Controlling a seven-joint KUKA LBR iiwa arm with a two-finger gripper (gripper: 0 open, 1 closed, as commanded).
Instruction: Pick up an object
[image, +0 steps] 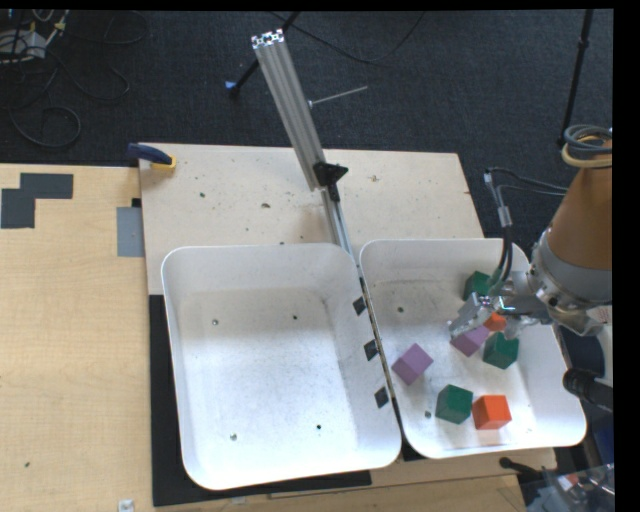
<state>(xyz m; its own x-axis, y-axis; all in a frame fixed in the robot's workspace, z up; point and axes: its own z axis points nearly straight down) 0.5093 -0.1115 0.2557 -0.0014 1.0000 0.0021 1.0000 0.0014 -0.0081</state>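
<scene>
Two shallow white plastic bins sit side by side on the pale wooden bench: the left bin (200, 290) and the right bin (420, 270), which holds all the loose objects. Counted, there are seven small blocks: three green, two purple and two orange.

The grey arm with its orange band (590, 215) reaches in from three o'clock, and its metal two-finger gripper (478, 318) hangs low over the right bin's three o'clock side, among a tight cluster of blocks. How wide the gripper stands cannot be told, since metal and blocks overlap there.

In that cluster, one green cube (478, 285) lies at the gripper's twelve o'clock, a small orange block (495, 322) is just beside it at three o'clock, a purple block (467, 342) lies touching or just under it at six o'clock, and a second green cube (501, 351) sits at five o'clock.

Apart from the cluster, a purple cube (412, 363) lies toward the bin's centre, while a third green cube (454, 404) and an orange cube (491, 411) sit side by side near the six o'clock rim.
</scene>
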